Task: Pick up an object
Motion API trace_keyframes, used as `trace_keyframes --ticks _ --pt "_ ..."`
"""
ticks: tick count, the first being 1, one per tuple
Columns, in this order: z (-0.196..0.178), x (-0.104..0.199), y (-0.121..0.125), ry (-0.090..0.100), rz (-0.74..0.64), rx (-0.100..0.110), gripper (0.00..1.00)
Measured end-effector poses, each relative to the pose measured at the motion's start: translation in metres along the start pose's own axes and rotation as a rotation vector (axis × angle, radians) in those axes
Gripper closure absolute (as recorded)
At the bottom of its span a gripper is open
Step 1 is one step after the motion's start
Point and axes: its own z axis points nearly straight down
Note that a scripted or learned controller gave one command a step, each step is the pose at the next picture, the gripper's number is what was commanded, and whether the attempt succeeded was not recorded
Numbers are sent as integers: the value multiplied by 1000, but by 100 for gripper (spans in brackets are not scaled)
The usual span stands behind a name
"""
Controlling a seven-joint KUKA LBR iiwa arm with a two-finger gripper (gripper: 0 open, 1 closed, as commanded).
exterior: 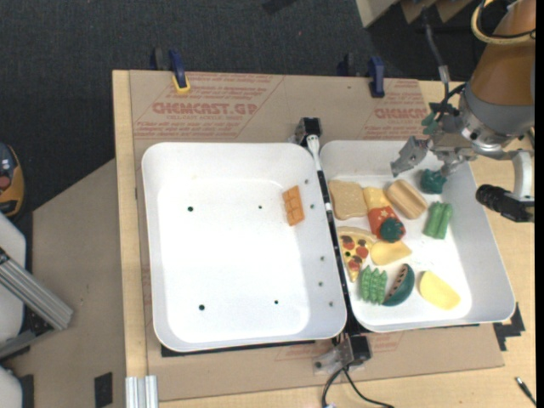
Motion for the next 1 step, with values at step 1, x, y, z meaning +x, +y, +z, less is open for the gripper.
trace_keyframes --ticks 1 --pt "130 48 -4 1 -2 -2 0"
